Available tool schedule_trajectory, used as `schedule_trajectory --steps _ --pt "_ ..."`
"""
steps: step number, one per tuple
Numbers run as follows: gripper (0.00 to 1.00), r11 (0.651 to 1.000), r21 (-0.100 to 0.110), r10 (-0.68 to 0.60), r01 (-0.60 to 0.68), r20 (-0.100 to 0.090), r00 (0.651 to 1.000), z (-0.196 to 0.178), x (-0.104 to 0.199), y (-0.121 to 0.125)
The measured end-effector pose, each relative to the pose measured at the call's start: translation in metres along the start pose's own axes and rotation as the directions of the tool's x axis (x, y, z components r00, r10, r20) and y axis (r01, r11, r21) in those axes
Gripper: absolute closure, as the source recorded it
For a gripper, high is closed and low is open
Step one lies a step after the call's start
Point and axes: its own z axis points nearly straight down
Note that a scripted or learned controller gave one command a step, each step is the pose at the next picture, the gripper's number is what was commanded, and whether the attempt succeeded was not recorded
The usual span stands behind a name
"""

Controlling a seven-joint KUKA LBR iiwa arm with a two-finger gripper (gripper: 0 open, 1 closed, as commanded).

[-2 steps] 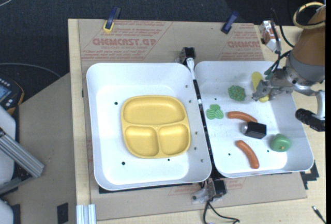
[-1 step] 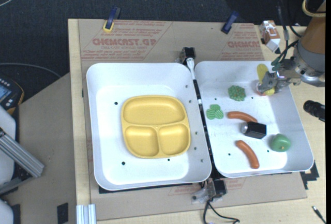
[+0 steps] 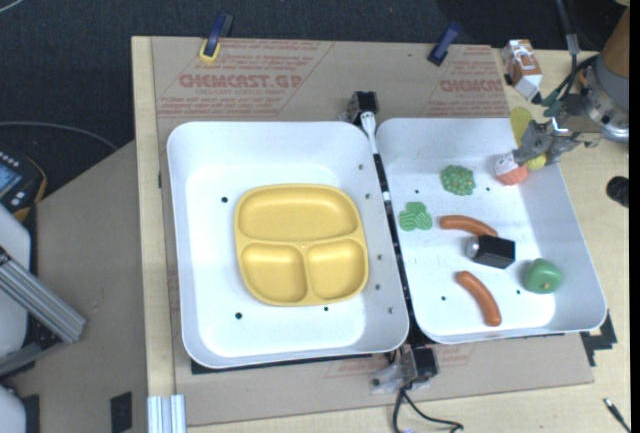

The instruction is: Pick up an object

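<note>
end effector (image 3: 532, 153): at the far right edge of the right bin (image 3: 560, 221), low over a small orange-and-white piece (image 3: 510, 171); i cannot tell how it is set or whether it has hold of anything.
risk: the piece sits against the bin wall, so a grasp may slip or push it up the slope.
nearest things: green bumpy piece (image 3: 458, 180), sausage (image 3: 466, 224), black block (image 3: 494, 250).
further: green ball (image 3: 542, 275), second sausage (image 3: 479, 296), leafy green piece (image 3: 415, 216).
left bin (image 3: 200, 251): yellow divided tray (image 3: 300, 243).

The arm (image 3: 612, 91) is cut off by the right edge; beside the right bin (image 3: 570, 221), the gripper's (image 3: 532, 149) fingers are too small to read.
</note>
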Motion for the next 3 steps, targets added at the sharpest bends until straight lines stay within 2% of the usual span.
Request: schedule_trajectory --steps 1,2,3 --pt "1.0 1.0 0.002 -0.005 0.005 -0.003 1.0 -0.004 0.05 0.018" --pt "1.0 1.0 0.002 -0.004 0.004 -0.002 1.0 0.012 0.094 0.049" --pt "1.0 1.0 0.003 -0.001 0.001 -0.002 1.0 0.008 0.105 0.049"
